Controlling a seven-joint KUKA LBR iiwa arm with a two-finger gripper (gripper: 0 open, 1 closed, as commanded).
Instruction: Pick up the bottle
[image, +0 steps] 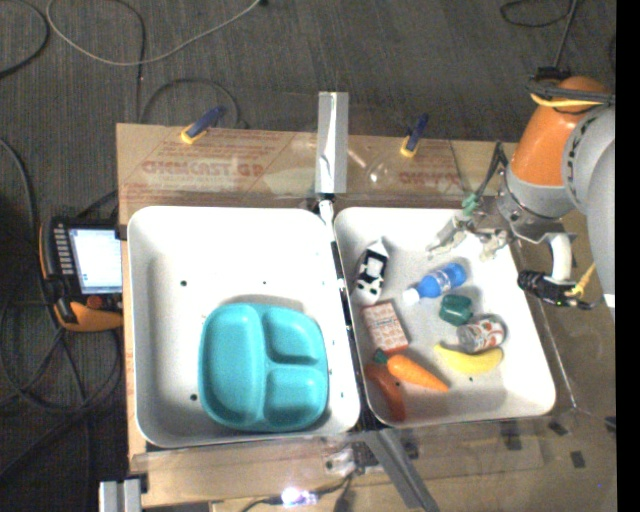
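Carrot (413, 372) lying nearest, the gripper (468, 228) (fingers spread, holding nothing) is hovering above the bottle (438, 280), needing to descend and close.

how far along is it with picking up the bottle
Done: nothing yet; the bottle lies on its side on the floor of the right bin, beside the green cup. In hand: the gripper hangs over the bin's upper right part, above and right of the bottle, with nothing between its open fingers. Left: coming down on the bottle, closing and lifting.
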